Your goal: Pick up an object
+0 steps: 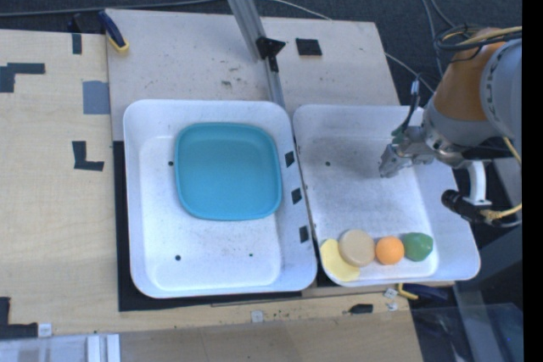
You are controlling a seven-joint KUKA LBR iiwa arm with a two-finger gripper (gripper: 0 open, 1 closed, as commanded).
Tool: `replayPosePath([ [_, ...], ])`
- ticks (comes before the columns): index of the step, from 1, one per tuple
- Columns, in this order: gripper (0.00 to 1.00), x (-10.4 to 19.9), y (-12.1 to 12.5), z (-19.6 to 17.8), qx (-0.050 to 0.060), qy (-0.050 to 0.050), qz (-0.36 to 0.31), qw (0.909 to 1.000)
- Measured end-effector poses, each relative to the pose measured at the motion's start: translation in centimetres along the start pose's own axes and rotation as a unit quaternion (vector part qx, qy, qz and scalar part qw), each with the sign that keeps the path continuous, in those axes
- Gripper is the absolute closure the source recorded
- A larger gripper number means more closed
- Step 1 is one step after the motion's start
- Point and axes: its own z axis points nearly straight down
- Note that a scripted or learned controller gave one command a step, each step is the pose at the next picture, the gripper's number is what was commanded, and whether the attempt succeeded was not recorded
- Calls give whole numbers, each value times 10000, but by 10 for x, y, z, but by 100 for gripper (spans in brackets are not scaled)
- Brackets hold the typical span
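**Mia:** Where are the things the arm could pick up?

**Ben:** They sit in a row at the bottom edge of the right bin (316, 125), in the lower right of the frame. There is a tan round thing (357, 247), an orange ball (389, 251) and a green thing (417, 246). A flat yellow thing (333, 264) lies under the tan one.

**Mia:** And where is the gripper (389, 166)?

**Ben:** It is over the same bin, near the right side of the frame, about the middle of the frame in height. The tip points down at bare white floor.

**Mia:** So which way does it need to go?

**Ben:** Down the picture, toward the bottom edge. The orange ball is almost straight below it in the picture. The tan thing is a bit to the left, the green thing a bit to the right. They are well apart from the tip.

**Mia:** Are the jaws wide or closed?

**Ben:** I cannot tell. The tip is small and dark from here. I see nothing held in it.

**Mia:** Which one would be easy?

**Ben:** I guess the ball. But all three sit close together and close to the bin wall, so there is little room.

**Mia:** What about the left bin (136, 182)?

**Ben:** It has a blue plate (227, 170). That is far away to the left.
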Motion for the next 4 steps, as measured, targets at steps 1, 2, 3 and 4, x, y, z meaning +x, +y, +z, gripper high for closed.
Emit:
replayPosePath([
  [1,100,-2,3,-63,-26,-7,4,10000],
  [2,100,-2,3,-115,-22,-6,5,10000],
  [3,100,60,-5,-116,-3,2,-16,10000],
  [4,100,118,-4,-106,3,4,-17,10000],
])
